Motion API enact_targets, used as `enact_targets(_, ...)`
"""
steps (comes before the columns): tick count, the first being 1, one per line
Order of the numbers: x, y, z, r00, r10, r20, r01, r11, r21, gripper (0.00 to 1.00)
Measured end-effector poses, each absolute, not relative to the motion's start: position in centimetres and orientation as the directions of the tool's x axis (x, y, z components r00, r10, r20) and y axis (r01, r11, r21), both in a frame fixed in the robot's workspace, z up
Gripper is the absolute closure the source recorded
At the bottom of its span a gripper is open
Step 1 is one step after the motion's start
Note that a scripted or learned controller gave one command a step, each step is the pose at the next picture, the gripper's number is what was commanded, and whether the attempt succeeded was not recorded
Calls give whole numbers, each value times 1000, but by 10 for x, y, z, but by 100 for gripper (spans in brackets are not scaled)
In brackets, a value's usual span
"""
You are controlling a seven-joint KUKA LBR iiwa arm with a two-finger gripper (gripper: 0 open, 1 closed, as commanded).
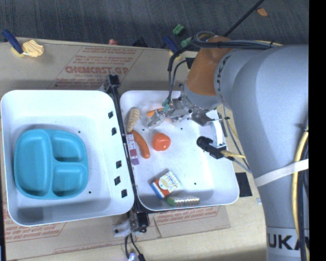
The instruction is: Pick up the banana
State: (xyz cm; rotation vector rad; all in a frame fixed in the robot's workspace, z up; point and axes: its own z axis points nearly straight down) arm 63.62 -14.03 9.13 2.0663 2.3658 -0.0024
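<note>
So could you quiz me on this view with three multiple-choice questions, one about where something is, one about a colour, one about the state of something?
1. Where does the blue divided tray lie?
A. In the left bin
B. In the right bin
C. On the cardboard outside the bins

2. What colour is the band above the arm's wrist?
A. Green
B. Orange
C. Blue

3. How does the banana stand just now?
A. Lifted clear of the bin
B. Lying in the blue tray
C. Lying on the floor of the right bin, near its left wall

Answers:
1. A: the tray sits on the floor of the left bin.
2. B: the band is plainly orange against the grey arm.
3. C: the banana rests in the right bin, left of the gripper, next to an orange carrot-like piece.
</note>
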Motion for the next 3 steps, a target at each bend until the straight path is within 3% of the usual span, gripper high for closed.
enact_targets(1,637,-140,102,-138,990,-2,990,138,-2,100)
enact_targets(2,656,-96,92,37,999,0,999,-37,-2,100)
enact_targets(3,657,-40,318,348,937,0,937,-348,-2,100)
